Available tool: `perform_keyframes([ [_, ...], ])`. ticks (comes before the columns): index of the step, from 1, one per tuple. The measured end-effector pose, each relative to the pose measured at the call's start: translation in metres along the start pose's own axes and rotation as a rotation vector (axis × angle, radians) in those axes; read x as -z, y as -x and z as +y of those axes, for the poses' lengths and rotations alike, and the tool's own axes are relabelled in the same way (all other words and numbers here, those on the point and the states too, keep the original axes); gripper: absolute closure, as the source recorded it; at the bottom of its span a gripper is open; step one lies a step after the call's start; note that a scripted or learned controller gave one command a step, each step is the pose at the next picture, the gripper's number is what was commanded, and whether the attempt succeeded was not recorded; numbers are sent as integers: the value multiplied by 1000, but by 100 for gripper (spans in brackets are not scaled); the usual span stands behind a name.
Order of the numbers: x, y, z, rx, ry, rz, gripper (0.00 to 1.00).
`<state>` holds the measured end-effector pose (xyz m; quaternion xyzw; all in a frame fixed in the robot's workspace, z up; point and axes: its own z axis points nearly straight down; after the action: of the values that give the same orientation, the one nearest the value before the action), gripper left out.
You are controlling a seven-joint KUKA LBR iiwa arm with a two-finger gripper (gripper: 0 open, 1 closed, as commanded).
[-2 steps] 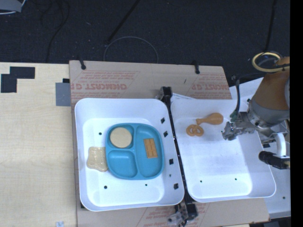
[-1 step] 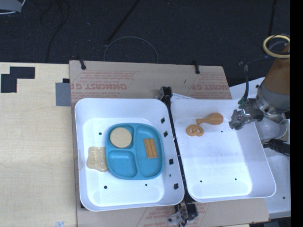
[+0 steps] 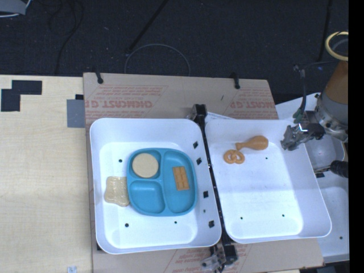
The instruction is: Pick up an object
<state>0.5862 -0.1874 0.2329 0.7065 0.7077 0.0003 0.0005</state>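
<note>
In the right bin point(image 3: 267, 209) lie a tan drumstick-shaped piece point(image 3: 253, 144) and, just left of it, a small orange pretzel point(image 3: 234, 157). The left bin point(image 3: 108, 220) holds a blue divided tray point(image 3: 153, 201) with a round tan disc point(image 3: 144, 165) in one section and an orange waffle strip point(image 3: 181, 178) in another. A pale bread-like slice point(image 3: 116, 191) rests against the tray's left side. My gripper point(image 3: 291, 138) hangs over the right bin's upper right rim, well right of the drumstick, with nothing visibly in it.
A brown cardboard sheet point(image 3: 176, 98) lies under both bins. A black clamp strip point(image 3: 207, 175) runs between them. The wooden bench top point(image 3: 40, 181) extends to the left, and dark floor with cables lies beyond.
</note>
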Motion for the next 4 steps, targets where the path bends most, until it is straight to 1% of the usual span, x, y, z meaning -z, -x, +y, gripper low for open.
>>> perform_keyframes([
  [1,-12,-53,-11,1,-6,2,100],
  [2,-2,-100,-22,3,-5,3,100],
  [3,1,-142,-37,2,-6,3,100],
  [4,8,-196,-50,2,-6,2,100],
])
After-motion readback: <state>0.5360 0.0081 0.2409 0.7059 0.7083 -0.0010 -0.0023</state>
